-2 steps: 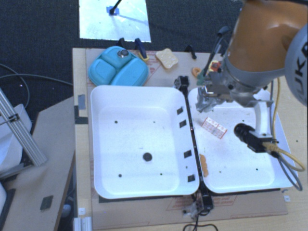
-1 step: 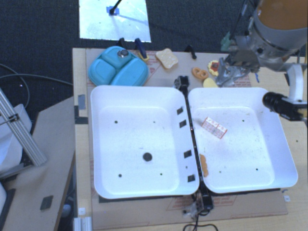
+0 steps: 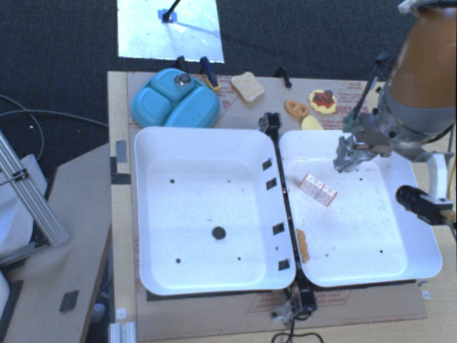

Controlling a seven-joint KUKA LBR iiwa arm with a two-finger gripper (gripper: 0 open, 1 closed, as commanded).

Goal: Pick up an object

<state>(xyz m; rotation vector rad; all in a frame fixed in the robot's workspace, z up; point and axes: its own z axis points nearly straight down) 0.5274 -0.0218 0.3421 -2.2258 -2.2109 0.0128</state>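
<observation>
The arm's gripper (image 3: 345,156) hangs over the right bin (image 3: 421,252) near its far edge, jaw state impossible to tell. The nearest target, a small red-and-white box (image 3: 317,189), lies flat toward the bin's middle; a descent from here would likely miss it. Its printing is unreadable.

1. Arm w/ orange band (image 3: 428,48) at upper right of frame; gripper (image 3: 345,157) over right bin (image 3: 400,263), upper part.
2. Small red-white box (image 3: 317,189) near bin centre, just below-left of gripper, apart from it.
3. Left bin (image 3: 164,263): dark round item (image 3: 218,232), lower centre.
</observation>
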